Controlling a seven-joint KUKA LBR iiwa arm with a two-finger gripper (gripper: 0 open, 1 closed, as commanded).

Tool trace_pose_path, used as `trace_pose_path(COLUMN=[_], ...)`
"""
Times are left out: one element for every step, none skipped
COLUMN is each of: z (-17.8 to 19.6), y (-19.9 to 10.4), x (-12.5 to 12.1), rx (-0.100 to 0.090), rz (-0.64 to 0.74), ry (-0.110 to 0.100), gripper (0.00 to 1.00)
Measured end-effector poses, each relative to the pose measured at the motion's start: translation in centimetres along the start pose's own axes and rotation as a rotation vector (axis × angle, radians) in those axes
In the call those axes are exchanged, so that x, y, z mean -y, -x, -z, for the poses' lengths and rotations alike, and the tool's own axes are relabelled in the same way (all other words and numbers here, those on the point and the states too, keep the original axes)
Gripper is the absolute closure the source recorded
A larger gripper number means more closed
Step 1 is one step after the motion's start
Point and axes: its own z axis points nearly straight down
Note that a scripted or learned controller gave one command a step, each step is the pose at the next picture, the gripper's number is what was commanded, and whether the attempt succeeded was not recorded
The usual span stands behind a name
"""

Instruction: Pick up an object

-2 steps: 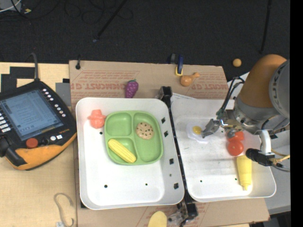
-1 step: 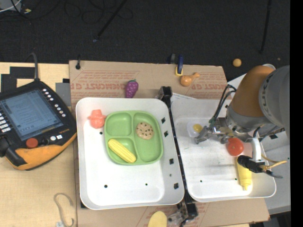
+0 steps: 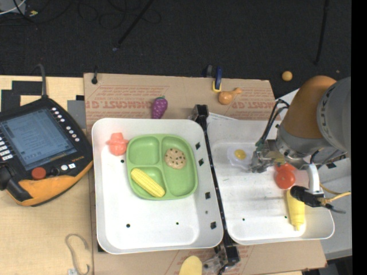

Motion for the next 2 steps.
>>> trace_pose_path(z=[4.4, 10.0], y=[-0.2, -0.5], x=[-0.5, 0.3], rx=[0.002, 0.002], rz=[0.002, 0.002], ry=[0.005, 0.006], gripper=[1.00, 1.00])
